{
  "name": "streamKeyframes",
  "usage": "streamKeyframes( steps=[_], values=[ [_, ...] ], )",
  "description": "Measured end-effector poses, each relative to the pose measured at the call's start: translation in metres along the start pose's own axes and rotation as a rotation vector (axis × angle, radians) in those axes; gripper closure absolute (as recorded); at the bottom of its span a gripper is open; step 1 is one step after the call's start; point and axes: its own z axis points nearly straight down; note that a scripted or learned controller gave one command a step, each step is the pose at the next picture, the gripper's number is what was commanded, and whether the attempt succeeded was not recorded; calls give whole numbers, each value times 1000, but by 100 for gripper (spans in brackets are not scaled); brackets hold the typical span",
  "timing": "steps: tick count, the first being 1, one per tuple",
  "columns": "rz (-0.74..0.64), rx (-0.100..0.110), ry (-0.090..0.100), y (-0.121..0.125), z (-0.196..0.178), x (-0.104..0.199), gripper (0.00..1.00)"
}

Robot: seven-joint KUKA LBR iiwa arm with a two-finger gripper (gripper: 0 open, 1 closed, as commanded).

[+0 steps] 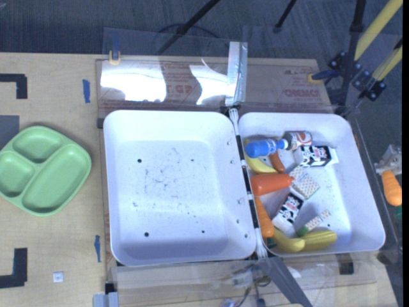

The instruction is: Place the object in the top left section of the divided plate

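1. The green divided plate lies at the left edge of the surface, well apart from the right bin.
2. The left bin sits between the plate and the right bin, touching the latter.
3. The loose objects are all piled in the right bin. A blue bottle is near its top left corner, an orange carrot is just below it, and a yellow banana lies along the bottom edge.
4. Whether the hand is wide or narrow cannot be told.
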Motion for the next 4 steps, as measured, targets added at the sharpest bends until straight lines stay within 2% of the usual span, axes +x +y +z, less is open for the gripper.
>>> streamKeyframes(
  steps=[1, 2, 3, 4],
  values=[
    [-187, -2, -1, 56, -30, 58, 100],
    [-123, 4, 2, 48, -20, 125, 100],
    [-265, 2, 1, 47, -22, 112, 100],
    [-360, 2, 2, -11, -56, 120, 100]
  ],
)
